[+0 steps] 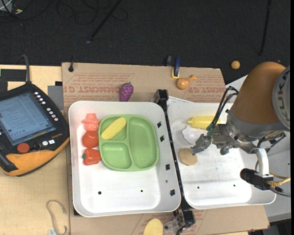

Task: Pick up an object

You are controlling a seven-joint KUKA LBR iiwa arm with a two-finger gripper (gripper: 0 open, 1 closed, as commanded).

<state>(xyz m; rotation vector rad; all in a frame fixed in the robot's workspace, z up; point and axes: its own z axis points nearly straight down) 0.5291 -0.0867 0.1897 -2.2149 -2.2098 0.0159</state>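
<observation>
down at the bottom edge i see a yellow lump (pixel 153 226), cut off by the frame, lying on the cardboard (pixel 103 82) just below the seam between the two bins. beside it a small grey hook (pixel 56 210) rests on the bench.

on my screen the left bin (pixel 117 197) holds a green divided plate (pixel 129 142) with a yellow corn cob (pixel 112 128) in its upper left section. against the plate's left side sit three toys in a column: a pink one (pixel 90 121), a red one (pixel 89 139) and a red pepper (pixel 91 156).

the right bin (pixel 220 192) holds a tan round piece (pixel 188 156), a white lump (pixel 192 134) and a yellow block (pixel 202 122). the gripper (pixel 202 145) hangs just above and right of the tan piece; i think it is not touching, though the dark fingers blur together and i cannot tell how they stand. the arm (pixel 257 99) covers much of the bin's right side, and cables cross the yellow block.

behind the bins lie a purple grape bunch (pixel 126 91), an orange pear-shaped toy (pixel 184 82) and a blue clamp (pixel 176 66). a control tablet (pixel 24 126) sits at far left.
</observation>
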